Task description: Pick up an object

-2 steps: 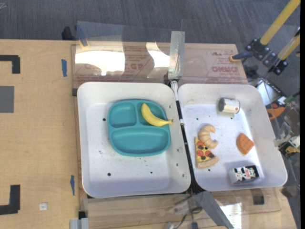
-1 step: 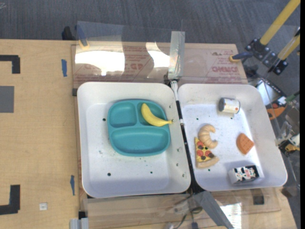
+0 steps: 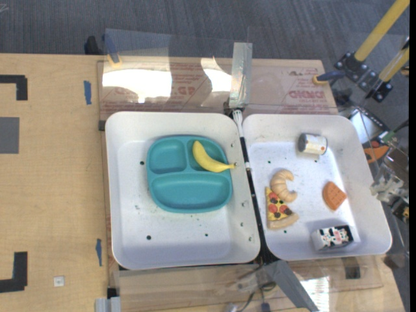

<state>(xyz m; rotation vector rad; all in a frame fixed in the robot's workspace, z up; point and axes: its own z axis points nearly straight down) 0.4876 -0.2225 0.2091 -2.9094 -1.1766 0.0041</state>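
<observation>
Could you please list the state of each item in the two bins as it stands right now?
Teal plate: flat in the left bin, right way up.
Banana: lying in the plate's upper right compartment.
Croissant: lying in the right bin, touching the pizza slice.
Pizza slice: lying flat, topping up.
Can: on its side.
Orange piece: lying flat.
Patterned carton: on its side.

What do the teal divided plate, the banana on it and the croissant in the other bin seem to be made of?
Teal plate: likely moulded plastic, smooth and matte, one even colour. Banana: probably plastic toy food, uniformly bright yellow with a faint sheen. Croissant: seemingly plastic or rubber toy, smooth tan ridges; too small to tell which.
</observation>
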